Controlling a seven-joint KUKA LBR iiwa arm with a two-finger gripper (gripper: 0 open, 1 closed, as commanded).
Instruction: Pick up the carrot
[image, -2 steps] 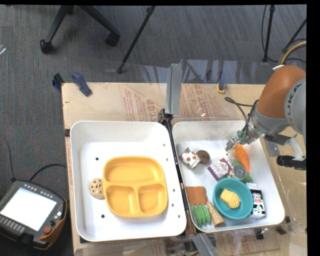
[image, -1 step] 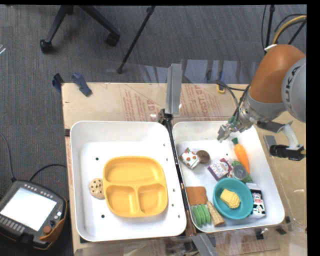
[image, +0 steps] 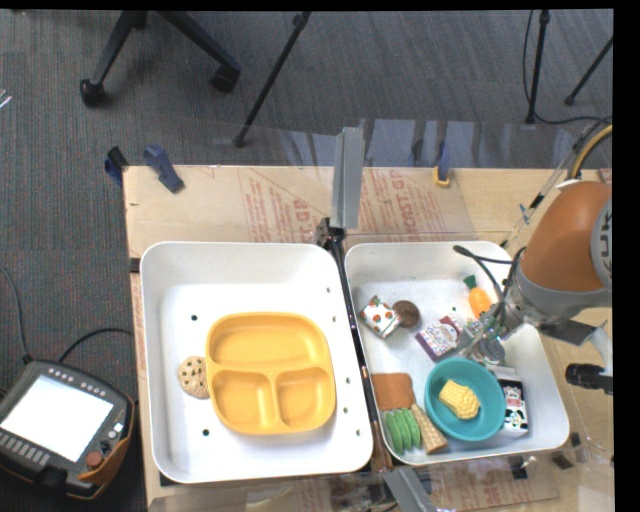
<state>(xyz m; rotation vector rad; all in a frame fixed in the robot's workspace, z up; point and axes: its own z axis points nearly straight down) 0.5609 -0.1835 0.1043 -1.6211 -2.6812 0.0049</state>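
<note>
Lying nearest the camera in the right bin are a green ridged toy and a brown cracker-like slab, with a teal bowl beside them holding a yellow corn piece. A small printed card sits against the bowl's right side. In the left bin a yellow divided plate lies flat, and a chocolate-chip cookie touches its left rim.

Farther back in the right bin, the gripper hangs just above the bowl's far rim, next to a purple packet; whether its fingers are open or closed cannot be told from this angle. A white dotted block and a brown round piece lie to the left of the packet. The carrot rests on the bin floor just beyond the gripper, orange with a green top, close to the grey arm and apart from the fingers.

Beyond the bins the worktop shows printed cardboard, with a blue clamp at its far left corner.
</note>
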